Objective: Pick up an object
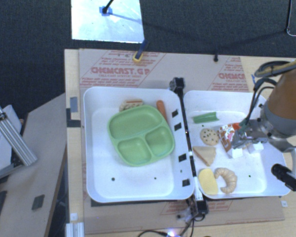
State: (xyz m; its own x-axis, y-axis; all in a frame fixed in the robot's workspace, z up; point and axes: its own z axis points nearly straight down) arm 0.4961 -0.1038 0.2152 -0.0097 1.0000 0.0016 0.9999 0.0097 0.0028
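Observation:
The right bin [266, 181] holds several toy foods: a green pod [205, 117], a round cookie [208, 136], a red and white packet [226, 135], a tan sandwich wedge [205, 155], a yellow piece [208, 180] and a curled croissant [226, 178]. My gripper [240, 143] hangs low over this bin, reaching in from the right. It sits right against the packet's right side, with a small white piece [236, 152] just below it. Whether anything is between its tips cannot be made out.
The left bin [101, 181] carries a green divided plate [140, 135], with a toast-like piece [130, 104] and an orange carrot [161, 109] behind it. A black divider strip [183, 132] runs between the bins. The arm's grey body [286, 112] covers the right bin's far right part.

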